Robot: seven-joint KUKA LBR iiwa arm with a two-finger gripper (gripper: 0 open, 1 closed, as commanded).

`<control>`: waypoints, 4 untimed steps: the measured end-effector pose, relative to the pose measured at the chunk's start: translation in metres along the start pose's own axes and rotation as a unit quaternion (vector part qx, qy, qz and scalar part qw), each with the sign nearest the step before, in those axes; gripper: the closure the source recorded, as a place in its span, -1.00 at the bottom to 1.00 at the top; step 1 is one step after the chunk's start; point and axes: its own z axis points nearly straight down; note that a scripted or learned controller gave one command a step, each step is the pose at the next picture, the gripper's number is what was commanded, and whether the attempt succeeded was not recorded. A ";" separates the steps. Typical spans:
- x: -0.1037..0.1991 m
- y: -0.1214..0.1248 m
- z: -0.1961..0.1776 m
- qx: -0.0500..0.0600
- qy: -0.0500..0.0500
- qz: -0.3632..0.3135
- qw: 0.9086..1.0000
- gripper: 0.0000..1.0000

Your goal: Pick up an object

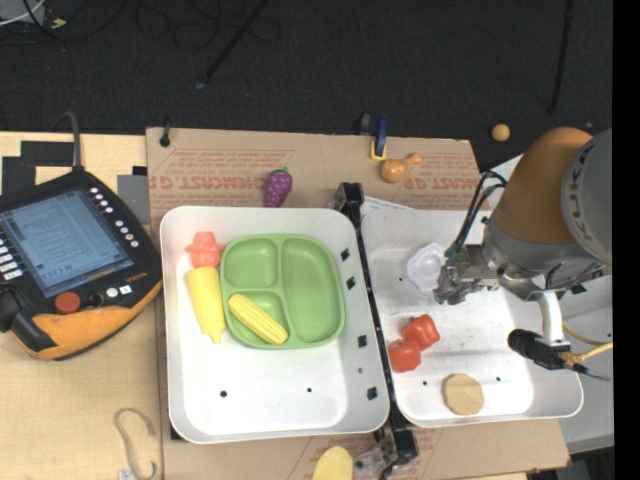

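Two white bins sat side by side: the left bin (200,388) held 1 green divided plate (283,290) with 1 toy corn cob (258,319), the right bin (520,398) held 1 red toy pepper (412,342), 1 tan cookie (464,394) and 1 clear plastic piece (425,265) beside the gripper (452,286).

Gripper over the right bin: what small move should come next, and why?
Probably a short drop straight down. The gripper hovers in the right bin beside a clear crumpled object, nothing visibly held. The red pepper and tan cookie lie farther toward the front, so the clear one is nearest.
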 end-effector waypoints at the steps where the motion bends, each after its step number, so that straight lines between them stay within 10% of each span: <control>1: -0.006 -0.003 -0.043 0.000 0.000 0.002 1.000 1.00; 2: -0.007 -0.003 -0.091 -0.001 0.000 0.000 1.000 1.00; 4: 0.095 0.014 -0.074 0.002 0.001 -0.002 1.000 1.00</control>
